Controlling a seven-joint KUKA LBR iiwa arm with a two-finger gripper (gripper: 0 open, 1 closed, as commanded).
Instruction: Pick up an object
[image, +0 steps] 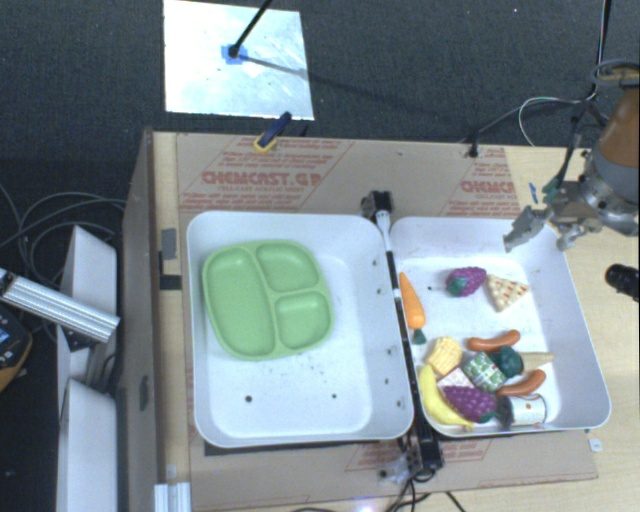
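The right bin (570, 300) holds several toy foods. A purple grape bunch (465, 281) and a pizza slice (506, 292) lie near its far side. An orange carrot (412, 303) lies along its left wall. A sausage (493, 341), corn (445, 354), a banana (432, 395), a second grape bunch (470, 402), a green piece (509, 361) and a small can (527, 410) crowd the near part. My gripper (545, 236) hangs above the bin's far right corner, up and right of the pizza slice. It is open, with nothing between its fingers.
The left bin (345, 390) carries a green divided plate (268, 298). A black clip (379, 205) sits where the two bins meet at the far side. Cardboard (300, 170) lies under both bins. Cables run at the upper right.
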